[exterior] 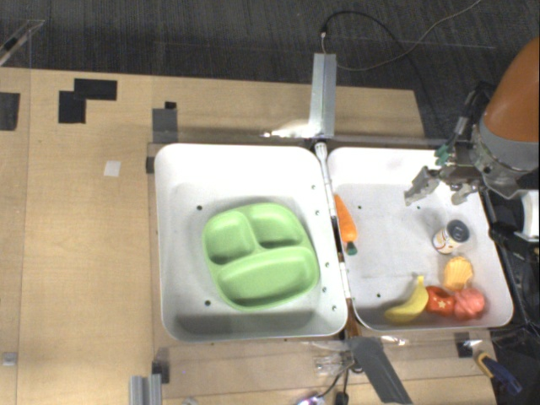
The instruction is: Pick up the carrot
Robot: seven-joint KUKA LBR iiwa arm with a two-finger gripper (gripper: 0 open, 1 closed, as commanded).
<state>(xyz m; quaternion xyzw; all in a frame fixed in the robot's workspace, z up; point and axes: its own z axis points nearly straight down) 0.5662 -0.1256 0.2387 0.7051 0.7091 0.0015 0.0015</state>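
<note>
Claw (440,184) spread, nothing betw. fingers, hovering over right bin (380,294) near its far-right edge, carrot (344,221) against left wall, well apart, open floor betw.

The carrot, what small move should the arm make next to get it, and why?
Probably shift the claw left across the right bin toward the carrot, which lies along that bin's left wall. The claw hangs near the bin's upper right, well apart from it.

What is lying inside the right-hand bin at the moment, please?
The right bin holds a carrot along its left wall, plus a banana, a strawberry, a small tin and other fruit. Whatever lies under that pile is covered.
</note>
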